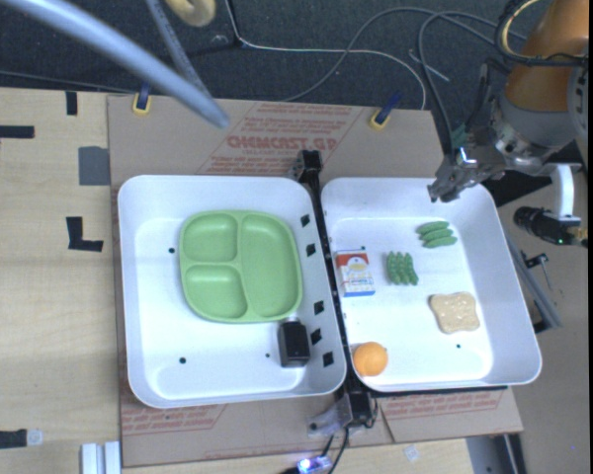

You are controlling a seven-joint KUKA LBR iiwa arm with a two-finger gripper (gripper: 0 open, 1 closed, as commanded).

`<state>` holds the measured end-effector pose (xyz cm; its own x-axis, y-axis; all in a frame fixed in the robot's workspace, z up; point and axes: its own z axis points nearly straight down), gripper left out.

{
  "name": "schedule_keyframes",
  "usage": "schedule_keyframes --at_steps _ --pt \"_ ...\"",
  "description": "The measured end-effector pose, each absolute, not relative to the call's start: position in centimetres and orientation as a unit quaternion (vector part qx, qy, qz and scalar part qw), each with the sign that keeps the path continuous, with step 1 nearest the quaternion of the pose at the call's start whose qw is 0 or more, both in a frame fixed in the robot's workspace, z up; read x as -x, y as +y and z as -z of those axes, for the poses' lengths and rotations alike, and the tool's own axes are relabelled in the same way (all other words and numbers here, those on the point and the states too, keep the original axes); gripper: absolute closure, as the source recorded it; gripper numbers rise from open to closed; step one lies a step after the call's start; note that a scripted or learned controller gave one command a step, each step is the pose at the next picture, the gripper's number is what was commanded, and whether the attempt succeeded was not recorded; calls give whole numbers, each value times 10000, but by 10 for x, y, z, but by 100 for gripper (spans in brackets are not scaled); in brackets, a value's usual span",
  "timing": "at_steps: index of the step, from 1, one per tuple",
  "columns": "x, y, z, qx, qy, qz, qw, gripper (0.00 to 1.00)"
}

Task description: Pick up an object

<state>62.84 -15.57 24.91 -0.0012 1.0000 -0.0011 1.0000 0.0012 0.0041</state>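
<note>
- We start in the left bin (148, 265): the green divided plate (242, 267) lies flat in its middle. We judge it stiff and light, but too wide and flat for the pincer; only its rim offers a hold.
- The small black block (294, 344) sits near that bin's front right corner, just beside the plate. We judge it rigid and compact, best taken across its short sides.
- In the right bin (504, 294), the small red-and-white packet (355, 273) lies flat near the left wall. We judge it thin, light and hard to get under.
- The orange ball (371, 359) rests near the front left corner. We judge it smooth and apt to roll; take it across its middle.
- The two green pea pods (402, 268) (436, 233) and the tan toast slice (455, 312) lie further right, well apart.
- The gripper (447, 190) hangs over the back rim of the right bin. It holds nothing we can see, and we cannot tell its opening.
</note>
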Motion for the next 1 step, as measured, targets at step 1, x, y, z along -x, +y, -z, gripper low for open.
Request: schedule_keyframes --at_steps 1 --pt "-603 -104 -235 -7057 7085 9 -16 100"
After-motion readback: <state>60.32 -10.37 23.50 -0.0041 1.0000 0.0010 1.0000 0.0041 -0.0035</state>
